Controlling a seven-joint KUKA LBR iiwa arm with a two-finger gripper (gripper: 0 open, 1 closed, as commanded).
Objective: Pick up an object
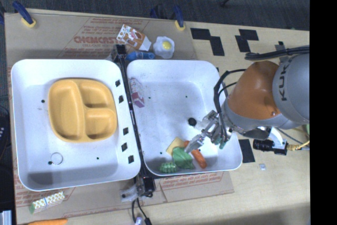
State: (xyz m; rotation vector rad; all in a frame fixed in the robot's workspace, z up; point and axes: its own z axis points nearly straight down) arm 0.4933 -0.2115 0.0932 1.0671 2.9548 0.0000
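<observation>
Toys (181,158) beneath gripper (202,137); "CHEMCAST" cardboard (95,39).

So the arm (263,95) reaches into the right bin (174,74), with the jaws low near its front wall, right by the orange carrot (199,158) and green toys (179,159). Left of that bin, a yellow tray (81,109) sits in the other bin (26,113).

Yellow tray (81,109), white bins (168,74)

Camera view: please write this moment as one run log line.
gripper: low in right bin | near: orange carrot, green toys | left bin: yellow tray
</observation>
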